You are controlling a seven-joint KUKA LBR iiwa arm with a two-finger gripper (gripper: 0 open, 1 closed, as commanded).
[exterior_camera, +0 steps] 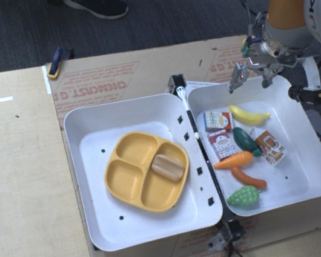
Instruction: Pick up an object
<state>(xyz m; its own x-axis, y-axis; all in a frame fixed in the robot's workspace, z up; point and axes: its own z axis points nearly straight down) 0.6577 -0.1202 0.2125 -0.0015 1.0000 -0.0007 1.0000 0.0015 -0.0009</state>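
Note:
My gripper (252, 77) hangs above the far edge of the right bin (312, 153), its fingers spread open with nothing between them. Below it in the bin lie a yellow banana (249, 116), a small red-and-white carton (217, 120), a second carton (222, 143), a dark green vegetable (244, 139), an orange carrot (234, 160), a brown-and-white box (270, 146), a red-orange chili (248, 177) and a green bunch of grapes (244, 197). The banana is the nearest item to the gripper.
The left bin (91, 186) holds a yellow divided plate (126, 180) with a tan bread roll (168, 166) in one compartment. A black clip (176, 83) sits where the bins meet. Cardboard lies under the bins. A blue marker (55, 62) rests at the far left.

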